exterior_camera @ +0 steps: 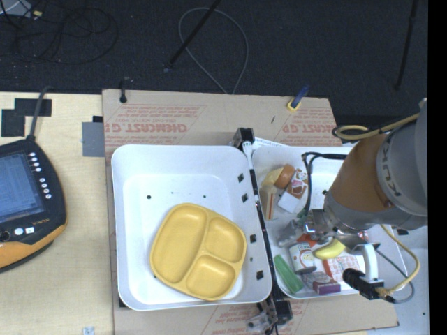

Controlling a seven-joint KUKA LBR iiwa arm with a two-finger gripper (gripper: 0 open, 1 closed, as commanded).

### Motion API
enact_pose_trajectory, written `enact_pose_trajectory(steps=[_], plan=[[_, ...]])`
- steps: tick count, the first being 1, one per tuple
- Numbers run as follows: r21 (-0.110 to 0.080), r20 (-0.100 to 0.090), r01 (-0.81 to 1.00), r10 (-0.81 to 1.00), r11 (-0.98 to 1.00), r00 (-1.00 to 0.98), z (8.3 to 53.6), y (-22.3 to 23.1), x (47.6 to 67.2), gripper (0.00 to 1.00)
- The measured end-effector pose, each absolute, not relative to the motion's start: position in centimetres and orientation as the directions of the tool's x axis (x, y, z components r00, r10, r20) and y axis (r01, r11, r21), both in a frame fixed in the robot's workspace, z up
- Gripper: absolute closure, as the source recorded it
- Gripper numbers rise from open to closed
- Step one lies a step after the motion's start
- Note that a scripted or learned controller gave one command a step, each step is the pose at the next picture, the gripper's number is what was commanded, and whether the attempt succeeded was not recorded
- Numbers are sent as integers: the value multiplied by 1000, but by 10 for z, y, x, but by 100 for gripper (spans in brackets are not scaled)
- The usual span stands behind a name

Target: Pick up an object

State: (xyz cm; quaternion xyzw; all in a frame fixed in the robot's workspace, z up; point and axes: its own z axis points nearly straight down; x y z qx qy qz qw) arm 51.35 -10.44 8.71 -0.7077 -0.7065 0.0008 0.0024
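A dark carpeted floor (pixel 209 33) with loose black cables fills the far part of the scene. Nearer lies the pale wooden bench (pixel 63 285), and on it a flattened brown cardboard sheet with red printing (pixel 181 121) lies under the two bins. The left white plastic bin (pixel 140 180) holds a yellow three-compartment plastic plate (pixel 198 251), which lies flat toward its near side. The grey arm with its orange band (pixel 370 180) reaches in from the right and hangs over the right white plastic bin (pixel 262 160). The end effector (pixel 328 232) is low over a clutter of small items there, and whether it is open, closed or gripping anything cannot be told from above. Just beside it lies a small yellow banana-shaped toy (pixel 330 250); a green oblong object (pixel 287 273) lies near the bin's near-left corner, and an orange-brown rounded object (pixel 284 176) lies toward the far side. A black and orange handheld control pendant with a blue screen (pixel 24 201) rests on the bench at the far left.
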Motion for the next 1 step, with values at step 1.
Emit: enact_pose_trajectory(steps=[1], plan=[[-7, 6, 1000, 1000, -3, 3, 95, -105, 514, 100]])
